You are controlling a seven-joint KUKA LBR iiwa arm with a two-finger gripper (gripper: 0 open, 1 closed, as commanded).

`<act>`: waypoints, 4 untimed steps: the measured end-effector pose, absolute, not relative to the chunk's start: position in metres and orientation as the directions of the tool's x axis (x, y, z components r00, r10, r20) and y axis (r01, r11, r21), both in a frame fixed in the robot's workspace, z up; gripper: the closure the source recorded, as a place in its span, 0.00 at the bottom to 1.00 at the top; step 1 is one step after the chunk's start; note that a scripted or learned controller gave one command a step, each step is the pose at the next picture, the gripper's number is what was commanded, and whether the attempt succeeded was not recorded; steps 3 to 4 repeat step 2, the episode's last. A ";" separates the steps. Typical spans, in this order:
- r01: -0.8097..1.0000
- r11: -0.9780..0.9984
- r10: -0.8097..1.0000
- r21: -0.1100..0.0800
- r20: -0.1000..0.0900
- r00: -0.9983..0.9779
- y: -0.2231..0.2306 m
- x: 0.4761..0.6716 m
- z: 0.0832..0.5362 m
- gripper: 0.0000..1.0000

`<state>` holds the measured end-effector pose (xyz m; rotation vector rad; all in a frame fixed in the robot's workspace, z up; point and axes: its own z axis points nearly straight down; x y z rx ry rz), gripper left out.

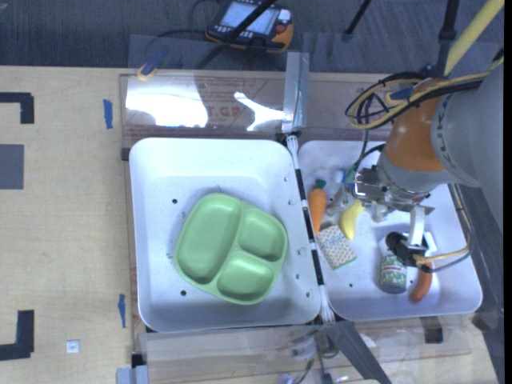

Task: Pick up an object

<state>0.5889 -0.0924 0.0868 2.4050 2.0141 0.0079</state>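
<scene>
The right bin [448,294] holds several small things. An orange carrot [318,207] with a green top lies along its left wall. Beside it is a yellow banana-shaped piece [349,219], and just below that a speckled square pad [337,248]. Nearer the front stand a small can [392,273] with a green label and an orange-red sausage [421,286]. My gripper [362,196] hangs over the bin's back middle, just above and right of the yellow piece. Nothing shows as held in it.
A green divided plate [230,248] lies in the left bin [152,182]. A metal divider [308,214] runs between the two bins. A clear panel stands behind the bins, and a handheld device [250,22] lies on the floor beyond.
</scene>
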 end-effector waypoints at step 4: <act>0.978 -0.209 0.978 0.001 -0.001 0.209 -0.107 0.616 0.234 1.00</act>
